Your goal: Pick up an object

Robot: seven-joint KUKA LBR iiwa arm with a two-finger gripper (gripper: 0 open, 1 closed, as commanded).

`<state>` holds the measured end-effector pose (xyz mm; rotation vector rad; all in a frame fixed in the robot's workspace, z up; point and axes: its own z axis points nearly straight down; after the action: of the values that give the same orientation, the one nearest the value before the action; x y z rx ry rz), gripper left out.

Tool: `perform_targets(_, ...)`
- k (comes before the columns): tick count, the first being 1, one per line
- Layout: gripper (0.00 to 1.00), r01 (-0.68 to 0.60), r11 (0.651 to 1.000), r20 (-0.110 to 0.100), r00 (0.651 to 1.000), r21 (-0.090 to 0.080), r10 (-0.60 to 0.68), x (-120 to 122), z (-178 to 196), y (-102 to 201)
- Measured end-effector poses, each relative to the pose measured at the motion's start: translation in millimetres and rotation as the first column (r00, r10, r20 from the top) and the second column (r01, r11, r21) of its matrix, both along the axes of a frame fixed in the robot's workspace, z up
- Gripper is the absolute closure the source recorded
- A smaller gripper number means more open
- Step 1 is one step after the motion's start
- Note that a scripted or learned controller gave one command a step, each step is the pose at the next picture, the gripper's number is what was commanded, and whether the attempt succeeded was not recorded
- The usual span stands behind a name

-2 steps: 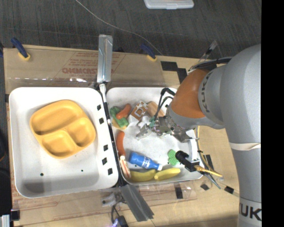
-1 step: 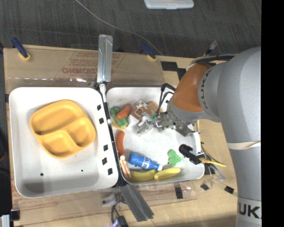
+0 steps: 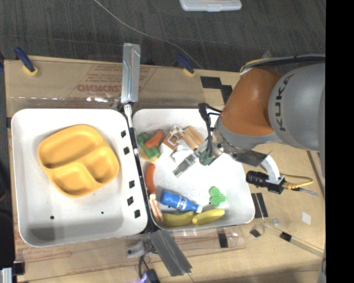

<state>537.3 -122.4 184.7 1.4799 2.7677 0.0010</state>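
Camera view shows the gripper (image 3: 188, 162), its grip state unclear, low among clutter beside a wooden block (image 3: 192, 136), risking a missed grasp.

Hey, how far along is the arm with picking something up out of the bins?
Done: the gripper has been brought low into the right bin, near the wooden block. In hand: nothing visibly lifted. Left: the grasp and lift; the blue bottle, banana and yellow tray lie untouched.

Grey arm with orange band (image 3: 260, 110) cut off at three o'clock, covering right white bin's (image 3: 238, 188) two o'clock corner, gripper's finger spacing unclear, clear plastic lid (image 3: 210, 5) cropped at twelve o'clock
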Motion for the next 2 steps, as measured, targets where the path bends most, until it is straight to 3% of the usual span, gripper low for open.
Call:
perform_targets(1, 0.00, 0.093, 0.996, -0.003, 0.996, -0.001, -0.093, 63, -93, 10)
perform_targets(2, 0.00, 0.250, 0.968, -0.003, 0.968, 0.000, -0.250, 120, -92, 21)
